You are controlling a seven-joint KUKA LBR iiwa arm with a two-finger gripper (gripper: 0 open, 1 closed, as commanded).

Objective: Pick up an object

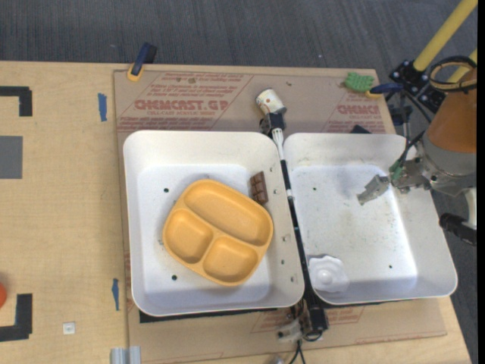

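A yellow three-compartment plate (218, 231) lies tilted in the middle of the left bin (145, 165). A small brown bar (259, 188) leans by that bin's right wall, just above the plate's upper right corner. In the right bin (428, 275) a small white rounded object (327, 273) sits in the near-left corner. My gripper (369, 192) hangs over the right bin's upper middle, pointing down-left, with bare bin floor under it. It is well apart from the white object, and nothing shows in its grasp.
The arm's orange band (457, 123) and wrist stand over the right bin's right edge. A white-tipped black fixture (270, 106) sits behind the seam between the bins. A green clip (356, 82), a blue clip (142, 58) and cables (424, 82) are at the back.
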